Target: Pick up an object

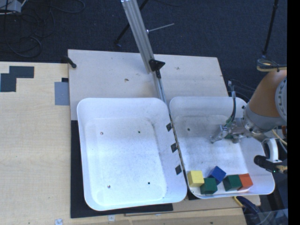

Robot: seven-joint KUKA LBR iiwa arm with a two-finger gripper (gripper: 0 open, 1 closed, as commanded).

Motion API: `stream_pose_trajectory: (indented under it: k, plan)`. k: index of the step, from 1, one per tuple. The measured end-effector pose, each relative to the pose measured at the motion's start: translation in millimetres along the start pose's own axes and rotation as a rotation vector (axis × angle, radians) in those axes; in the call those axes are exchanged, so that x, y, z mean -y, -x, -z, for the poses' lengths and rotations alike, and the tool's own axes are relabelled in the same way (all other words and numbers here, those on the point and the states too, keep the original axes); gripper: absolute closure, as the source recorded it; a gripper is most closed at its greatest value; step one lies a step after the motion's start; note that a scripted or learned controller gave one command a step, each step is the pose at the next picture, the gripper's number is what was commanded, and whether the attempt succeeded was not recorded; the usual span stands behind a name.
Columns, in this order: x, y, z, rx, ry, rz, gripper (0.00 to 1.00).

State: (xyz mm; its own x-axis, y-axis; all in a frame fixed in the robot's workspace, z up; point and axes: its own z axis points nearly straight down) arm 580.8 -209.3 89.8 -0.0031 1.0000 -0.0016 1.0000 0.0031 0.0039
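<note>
- Here, the claw (220,136) sits low over the floor of the right bin (197,111), near that bin's middle, reaching in from the right side of the view.
- The arm (267,102) behind it shows an orange-brown band, with grey wrist parts just right of the claw.
- Claw state: cannot tell; the tip is small and blurred, and nothing is visibly pinched in it.
- All blocks lie below the claw in the view, bunched along the right bin's near edge, well apart from the claw.
- Yellow block (196,177): down and to the left of the claw, leftmost of the group.
- Blue block (218,173): almost straight below the claw, tilted on a corner, just beside the yellow one.
- Dark green block (209,186): below the claw, touching or nearly touching the blue block's lower side, next to the yellow one.
- Second green block (231,183): down and slightly right of the claw.
- Orange-red block (245,180): down and right of the claw, pressed against the second green block, rightmost of the group.
- Left bin (93,111): left of the claw, beyond the divider between the two bins.
- Grey metal rail (140,36): up and left of the claw, slanting away from the bins toward the top of the view.
</note>
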Motion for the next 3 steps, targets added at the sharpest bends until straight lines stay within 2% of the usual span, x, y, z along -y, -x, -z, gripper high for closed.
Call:
stream_pose_trajectory:
  k: [1, 2, 3]
  plan:
    - [-46, -38, 1, -0.003, -0.003, 0.002, 0.0]
    - [-44, -35, 11, -0.001, -0.008, 0.006, 1.0]
    - [-44, -36, 20, -0.001, -0.01, 0.013, 1.0]
